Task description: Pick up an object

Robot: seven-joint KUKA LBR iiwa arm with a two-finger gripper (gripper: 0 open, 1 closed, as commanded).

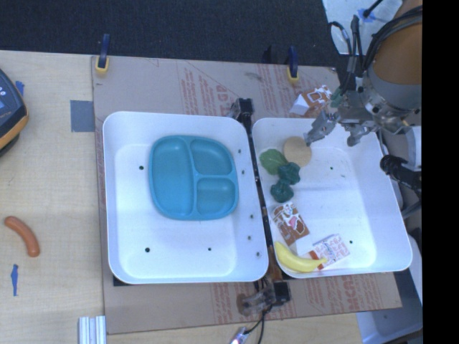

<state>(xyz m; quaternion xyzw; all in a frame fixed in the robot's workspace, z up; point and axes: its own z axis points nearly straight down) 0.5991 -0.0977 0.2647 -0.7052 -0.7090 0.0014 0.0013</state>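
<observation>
Right bin (387,192): tan disc (296,151) just below fingers (316,133)

A teal divided plate (193,177) is lying in the left white bin (125,253). The right white bin (387,221) is holding a yellow banana (295,259), dark green broccoli-like pieces (283,181), a paler green leaf (272,160), a tan disc (295,150) and red-and-white printed packets (289,223). An orange-red sausage (23,235) is resting on the pale wood desk (50,192).
</observation>
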